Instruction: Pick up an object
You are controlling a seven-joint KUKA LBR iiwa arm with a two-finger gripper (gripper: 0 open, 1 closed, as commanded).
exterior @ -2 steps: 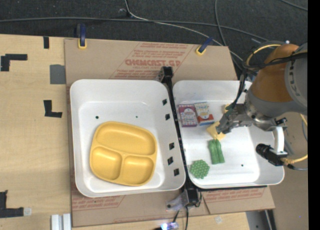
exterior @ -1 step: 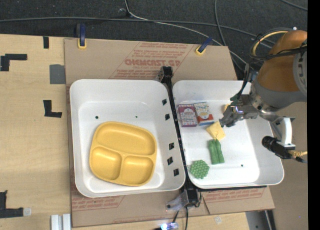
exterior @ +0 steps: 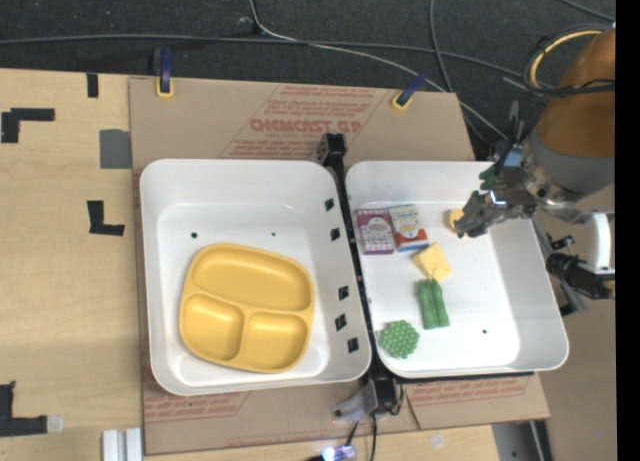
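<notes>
The yellow tray (exterior: 247,307) in the left bin (exterior: 160,189) lies well left of the fingers (exterior: 476,217), while the small boxes (exterior: 389,228), yellow block (exterior: 433,263), green stick (exterior: 432,303) and green ball (exterior: 400,338) lie nearer, left and below. Whether the fingers are released or clenched cannot be told; a small yellow piece (exterior: 456,218) sits touching or just beside them. Risk: closing here may nudge that piece against the right bin (exterior: 530,349) wall rather than trap it, giving an empty lift.

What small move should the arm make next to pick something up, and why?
Probably lower the end effector onto the small yellow piece right beside its tip at the right-hand white bin's upper area. It is the nearest item; the yellow wedge-shaped block and green stick-shaped toy lie farther off.
</notes>
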